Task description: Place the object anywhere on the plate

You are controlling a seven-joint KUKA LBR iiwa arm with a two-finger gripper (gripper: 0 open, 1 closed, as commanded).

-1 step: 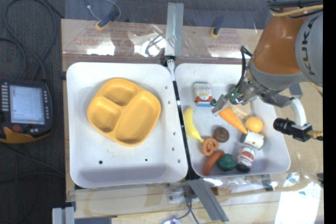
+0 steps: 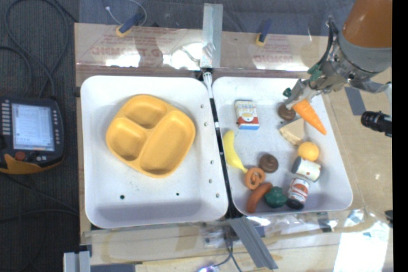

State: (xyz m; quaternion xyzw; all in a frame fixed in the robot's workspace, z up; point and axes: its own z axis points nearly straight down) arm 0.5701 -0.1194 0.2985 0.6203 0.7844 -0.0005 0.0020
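A yellow plate [image 2: 150, 134] with three compartments lies in the left white bin [image 2: 95, 200]. An orange toy carrot [image 2: 312, 116] slants down to the right near the right bin's far right wall. Its thick end sits between the fingers of my gripper [image 2: 298, 96], which is shut on it. A small green tip shows just left of the fingers. The grey arm with its orange band [image 2: 373, 3] reaches in from the upper right. The plate lies well to the left of the gripper, across the divider between the bins.
The right bin [image 2: 338, 197] holds a brown disc [image 2: 286, 113], a small carton [image 2: 246, 114], a banana [image 2: 231, 151], a chocolate donut [image 2: 268, 162], an orange fruit [image 2: 308, 151], a pale wedge [image 2: 292, 133], a small can [image 2: 297, 191] and more toys. A tablet [image 2: 30, 127] lies left of the bench.
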